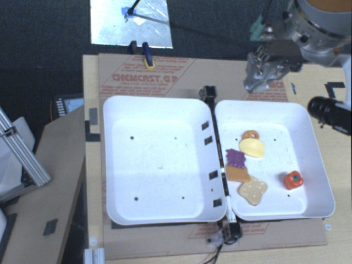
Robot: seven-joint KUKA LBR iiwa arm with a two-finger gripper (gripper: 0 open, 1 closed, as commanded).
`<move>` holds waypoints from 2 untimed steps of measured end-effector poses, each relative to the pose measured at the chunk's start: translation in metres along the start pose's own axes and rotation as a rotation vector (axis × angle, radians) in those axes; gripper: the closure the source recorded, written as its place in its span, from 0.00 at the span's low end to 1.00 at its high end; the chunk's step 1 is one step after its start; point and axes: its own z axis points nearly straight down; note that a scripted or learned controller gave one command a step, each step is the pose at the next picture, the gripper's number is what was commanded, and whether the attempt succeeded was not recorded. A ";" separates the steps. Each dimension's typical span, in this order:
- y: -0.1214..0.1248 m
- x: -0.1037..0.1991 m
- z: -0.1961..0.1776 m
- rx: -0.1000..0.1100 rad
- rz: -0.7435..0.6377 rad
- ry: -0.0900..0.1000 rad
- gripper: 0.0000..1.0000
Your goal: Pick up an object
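The right bin [308, 122] holds several small toy foods. A brown pretzel-like ring [250, 135] lies next to a pale yellow piece [252, 147]. Below them are a purple cluster [235, 158], an orange wedge [237, 174] and a tan toast slice [252, 191]. A red tomato with a green top [293, 180] sits alone at the right. My gripper [258, 80] hangs high above the far rim of the right bin, behind all of these things, with nothing seen between its fingers.
The left bin [115, 114] stands beside the right one, joined by a black hinged divider [215, 147]. Both rest on a cardboard sheet [148, 77]. A shiny metal plate [131, 14] lies at the far back, and an aluminium frame [22, 155] stands at the left.
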 end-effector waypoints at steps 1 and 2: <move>0.000 0.000 -0.011 -0.003 -0.004 0.001 1.00; -0.001 0.077 0.026 0.010 0.000 -0.002 1.00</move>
